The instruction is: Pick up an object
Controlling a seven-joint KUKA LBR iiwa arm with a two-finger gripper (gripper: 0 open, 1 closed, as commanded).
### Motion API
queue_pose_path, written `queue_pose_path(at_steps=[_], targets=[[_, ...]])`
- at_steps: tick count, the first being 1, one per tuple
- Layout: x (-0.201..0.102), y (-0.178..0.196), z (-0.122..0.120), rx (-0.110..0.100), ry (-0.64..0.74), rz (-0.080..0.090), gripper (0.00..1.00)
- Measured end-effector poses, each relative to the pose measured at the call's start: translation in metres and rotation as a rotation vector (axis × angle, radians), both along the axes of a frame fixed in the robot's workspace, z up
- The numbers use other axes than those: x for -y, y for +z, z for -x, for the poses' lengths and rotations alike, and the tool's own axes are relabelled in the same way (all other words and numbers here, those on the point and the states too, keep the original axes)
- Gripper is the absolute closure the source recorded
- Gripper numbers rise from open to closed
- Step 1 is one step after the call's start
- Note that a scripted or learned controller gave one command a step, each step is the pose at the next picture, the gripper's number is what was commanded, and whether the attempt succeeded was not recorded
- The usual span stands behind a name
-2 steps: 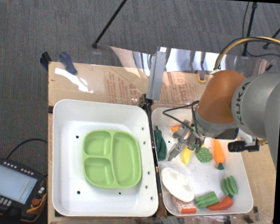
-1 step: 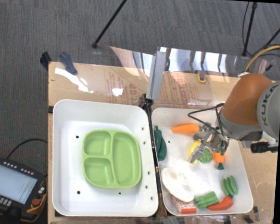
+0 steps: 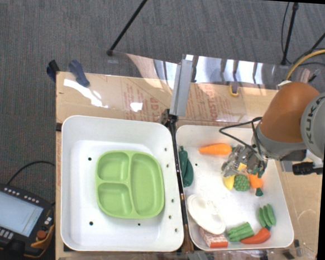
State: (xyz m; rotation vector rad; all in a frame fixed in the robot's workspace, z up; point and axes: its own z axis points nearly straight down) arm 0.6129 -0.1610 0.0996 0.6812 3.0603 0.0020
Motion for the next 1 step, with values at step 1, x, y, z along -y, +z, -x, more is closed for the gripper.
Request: queue_pose_path(at_steps=[1], targets=[[-0.0348, -0.0122, -0.0204, -0.005, 0.013, -0.002, 1.0]])
